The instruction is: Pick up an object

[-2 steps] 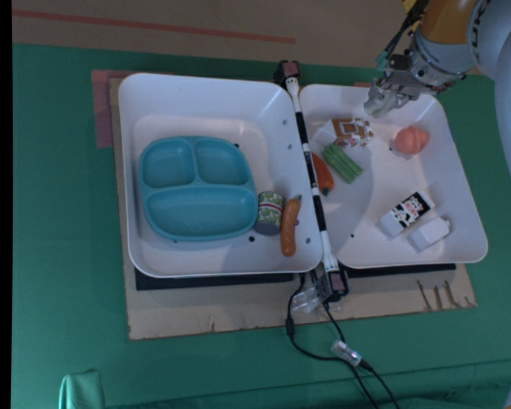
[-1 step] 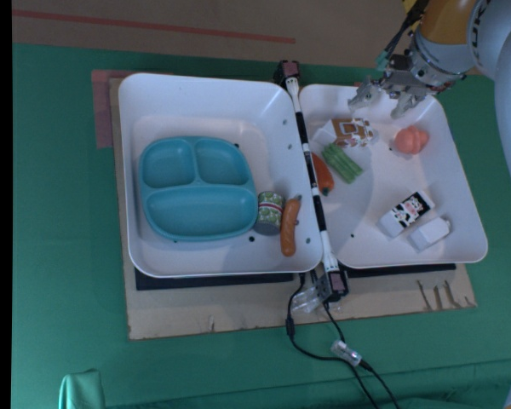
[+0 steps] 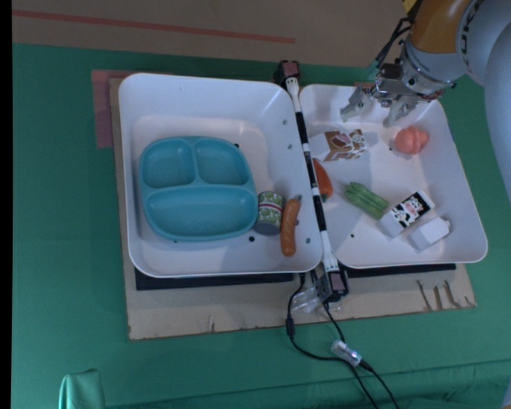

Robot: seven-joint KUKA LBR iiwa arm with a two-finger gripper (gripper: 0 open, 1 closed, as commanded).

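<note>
- Camera view: the gripper [image 3: 377, 103] hangs over the right bin [image 3: 460, 186] near its twelve o'clock rim, its fingers spread wide with nothing between them.
- The nearest thing is a peach-coloured lobed fruit [image 3: 410, 140], rounded and slightly ribbed, lying just at the gripper's five o'clock, apart from the fingers.
- At the gripper's seven o'clock a small carton [image 3: 344, 145] with brown and white print lies tilted.
- Toward the bin's centre lie an orange carrot [image 3: 322, 178] against the nine o'clock wall and a green pod [image 3: 366, 199].
- At five o'clock sit a cow-print carton [image 3: 406, 212] and a white block [image 3: 429, 233].
- The left bin [image 3: 153, 100] holds a teal divided plate [image 3: 196, 187], a small can [image 3: 269, 212] and a sausage [image 3: 289, 225].
</note>
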